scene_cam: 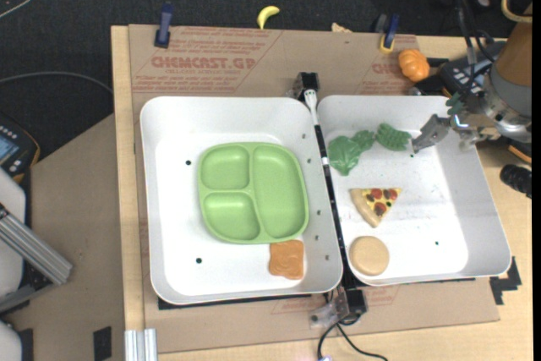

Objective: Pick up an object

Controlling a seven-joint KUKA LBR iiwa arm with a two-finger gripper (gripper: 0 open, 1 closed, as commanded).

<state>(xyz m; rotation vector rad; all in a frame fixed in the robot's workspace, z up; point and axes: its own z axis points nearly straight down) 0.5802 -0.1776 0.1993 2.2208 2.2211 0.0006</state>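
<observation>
1. Three loose things lie in the right bin (473,207): one green leafy piece (359,145) near its far-left corner, one pizza slice (376,204) nearer the middle, and one round tan biscuit (369,255) close to the near rim.
2. One tool (433,133) hangs over the far right part of that bin, just beside the leafy piece's right end; whether it touches is hard to say, and I cannot tell how it is set.
3. The right half of this bin's floor is bare, giving open room between the pizza slice and the right rim.
4. Two things sit in the left bin (165,182): one green divided plate (252,192) in the middle and one orange piece (286,259) just beside the plate's near-right corner, close to the near rim.
5. The bins meet edge to edge on the surface (211,63); one small orange fruit (413,64) lies beyond the right bin's far rim.
</observation>
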